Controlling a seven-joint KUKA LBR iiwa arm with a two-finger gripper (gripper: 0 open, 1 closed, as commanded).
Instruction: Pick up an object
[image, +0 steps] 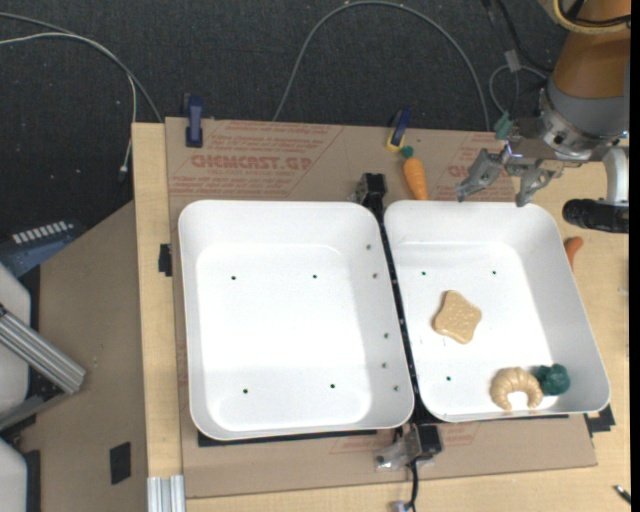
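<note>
In the right bin (560, 262), a tan slice of toy bread (457, 317) lies near the middle. A toy croissant (516, 388) rests in the near right corner, touching a small dark green piece (551, 378). My gripper (502, 184) hangs above the bin's far edge, fingers spread open with nothing between them. It is well clear of all three toys.
The left bin (200, 300) sits beside the right one. A toy carrot (414, 177) lies on the cardboard behind the bins, left of the gripper. An orange object (572, 247) peeks out at the right bin's outer rim. Blue clamps (194, 120) hold the board.
</note>
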